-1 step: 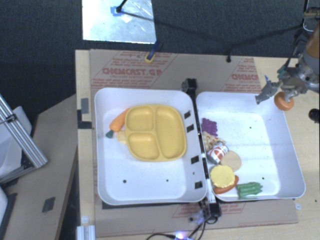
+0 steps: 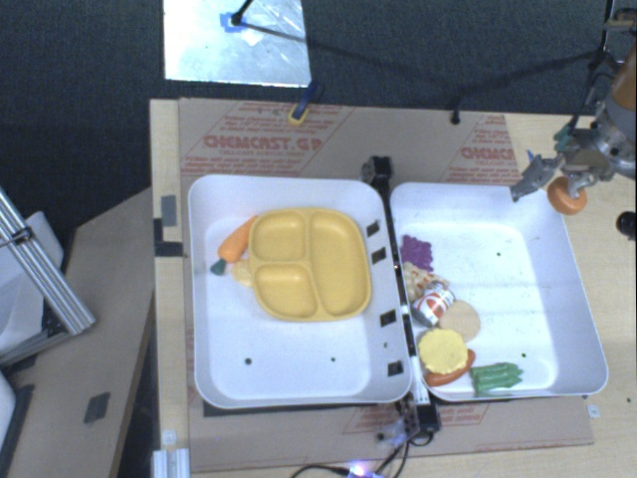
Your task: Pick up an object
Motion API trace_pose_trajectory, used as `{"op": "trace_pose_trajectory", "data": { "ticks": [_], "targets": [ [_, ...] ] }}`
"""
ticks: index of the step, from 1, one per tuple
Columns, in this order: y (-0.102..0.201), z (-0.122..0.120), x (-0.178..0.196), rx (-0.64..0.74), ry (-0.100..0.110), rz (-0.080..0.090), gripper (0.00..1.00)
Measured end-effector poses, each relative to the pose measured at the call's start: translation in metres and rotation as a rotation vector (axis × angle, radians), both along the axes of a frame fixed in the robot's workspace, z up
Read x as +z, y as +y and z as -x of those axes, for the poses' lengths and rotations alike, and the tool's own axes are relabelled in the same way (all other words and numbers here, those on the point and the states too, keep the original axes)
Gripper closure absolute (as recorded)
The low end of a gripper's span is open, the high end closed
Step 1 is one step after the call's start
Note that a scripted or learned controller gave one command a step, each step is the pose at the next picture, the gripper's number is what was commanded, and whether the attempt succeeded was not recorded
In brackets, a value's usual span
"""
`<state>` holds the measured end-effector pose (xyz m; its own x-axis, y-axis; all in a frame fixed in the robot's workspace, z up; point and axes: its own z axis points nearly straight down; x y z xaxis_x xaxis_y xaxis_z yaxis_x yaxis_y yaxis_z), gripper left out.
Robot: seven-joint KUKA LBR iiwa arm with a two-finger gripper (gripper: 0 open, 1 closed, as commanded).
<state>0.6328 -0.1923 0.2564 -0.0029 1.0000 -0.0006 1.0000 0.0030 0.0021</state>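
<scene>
The robot's hand [image 2: 569, 182] hangs above the right white bin's [image 2: 528, 257] far corner, clenched on a small round orange object [image 2: 567, 198]. The pick looks done; next comes carrying it clear without slipping.

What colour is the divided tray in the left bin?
Yellow; the divided tray shows best in the camera view.

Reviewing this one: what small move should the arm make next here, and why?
Probably a short straight lift. The hand sits at the far right corner of the right white bin, with a small round orange piece right against it; whether that is gripped is unclear, and lifting would show it.
</scene>
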Motion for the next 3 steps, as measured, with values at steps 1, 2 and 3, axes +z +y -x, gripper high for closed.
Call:
{"op": "trace_pose_trajectory", "data": {
  "ticks": [1,2,3],
  "targets": [
    [0.0,0.004,-0.042,-0.001,0.002,0.0,0.0],
    [-0.005,0.004,-0.085,-0.002,0.003,0.0,0.0],
    [0.001,0.005,-0.128,0.001,0.004,-0.001,0.0]
  ]
}}
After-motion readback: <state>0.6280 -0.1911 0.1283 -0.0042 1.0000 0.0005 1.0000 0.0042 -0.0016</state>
